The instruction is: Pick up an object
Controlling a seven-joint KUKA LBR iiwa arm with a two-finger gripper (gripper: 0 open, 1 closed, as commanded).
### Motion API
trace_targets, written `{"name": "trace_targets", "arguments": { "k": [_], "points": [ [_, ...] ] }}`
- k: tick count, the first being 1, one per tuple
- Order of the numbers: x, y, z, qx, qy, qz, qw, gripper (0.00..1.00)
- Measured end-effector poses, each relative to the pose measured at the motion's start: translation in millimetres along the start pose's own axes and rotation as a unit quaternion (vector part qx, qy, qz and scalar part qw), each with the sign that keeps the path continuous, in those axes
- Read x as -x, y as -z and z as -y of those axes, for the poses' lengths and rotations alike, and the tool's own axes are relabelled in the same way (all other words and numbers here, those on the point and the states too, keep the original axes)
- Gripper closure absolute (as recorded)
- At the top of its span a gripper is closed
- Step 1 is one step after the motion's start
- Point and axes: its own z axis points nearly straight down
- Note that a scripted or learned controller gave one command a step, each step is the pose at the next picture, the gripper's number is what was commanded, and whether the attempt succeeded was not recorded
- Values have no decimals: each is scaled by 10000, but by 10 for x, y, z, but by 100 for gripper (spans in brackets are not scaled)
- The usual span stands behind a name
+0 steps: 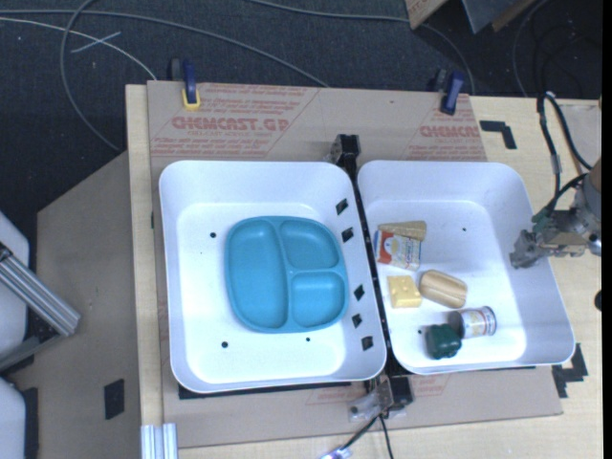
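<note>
A dark carpeted floor with loose cables surrounds a pale wooden bench (96, 256) topped by a cardboard sheet, on which two shallow white bins sit side by side. The left bin (182, 256) carries a blue divided plate (285, 273) at its centre. The right bin (507, 218) holds the likely targets, all gathered toward its left wall and near edge: a flat packet with a red and white label (401, 245), a yellow block (404, 292) just beside a tan rounded piece (445, 288), and a small bottle with a dark green cap (457, 332) lying on its side close to the near edge. The yellow block looks light and possibly soft, with flat sides that should suit a pinch; the bottle looks hard and smooth and would probably roll or slip unless taken across its body. The packet lies flat and offers little to grip. The gripper (535, 247) sits at the right rim of the right bin, well apart from every item; how it is set cannot be made out, and nothing appears held.
</note>
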Motion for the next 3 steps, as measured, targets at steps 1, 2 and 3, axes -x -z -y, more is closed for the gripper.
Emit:
{"name": "trace_targets", "arguments": {
  "k": [1,2,3],
  "points": [
    [5,352,-15,-5,3,-4,10000,100],
    [-555,471,2,-34,27,-30,10000,100],
    [-1002,480,93,-43,21,-32,10000,100]
  ]
}}
